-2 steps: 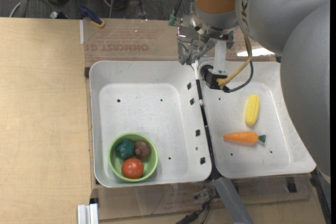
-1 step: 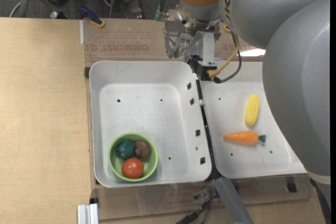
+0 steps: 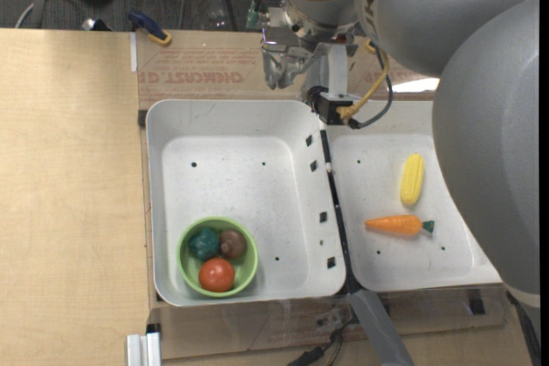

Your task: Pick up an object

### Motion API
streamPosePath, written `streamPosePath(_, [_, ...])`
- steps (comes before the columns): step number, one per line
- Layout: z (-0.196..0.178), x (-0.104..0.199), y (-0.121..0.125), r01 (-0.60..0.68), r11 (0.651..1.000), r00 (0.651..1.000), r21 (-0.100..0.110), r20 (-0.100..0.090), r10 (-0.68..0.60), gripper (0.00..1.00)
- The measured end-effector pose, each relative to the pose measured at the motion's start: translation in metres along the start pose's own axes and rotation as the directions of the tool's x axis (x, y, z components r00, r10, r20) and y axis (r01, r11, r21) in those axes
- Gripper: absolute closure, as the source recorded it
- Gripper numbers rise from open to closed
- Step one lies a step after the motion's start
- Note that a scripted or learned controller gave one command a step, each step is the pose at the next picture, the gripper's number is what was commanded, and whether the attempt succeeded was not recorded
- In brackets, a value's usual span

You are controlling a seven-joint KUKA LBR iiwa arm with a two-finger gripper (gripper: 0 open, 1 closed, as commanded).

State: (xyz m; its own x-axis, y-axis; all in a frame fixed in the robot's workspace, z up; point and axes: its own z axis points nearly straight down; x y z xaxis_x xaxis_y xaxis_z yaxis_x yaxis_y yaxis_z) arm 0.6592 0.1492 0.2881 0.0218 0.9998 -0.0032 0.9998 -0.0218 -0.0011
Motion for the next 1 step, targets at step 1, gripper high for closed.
streamPosePath(1, [0.0264, -0.0149, 0.0001, 0.077, 0.997, 0.997, 0.002, 0.0, -0.077, 1.0])
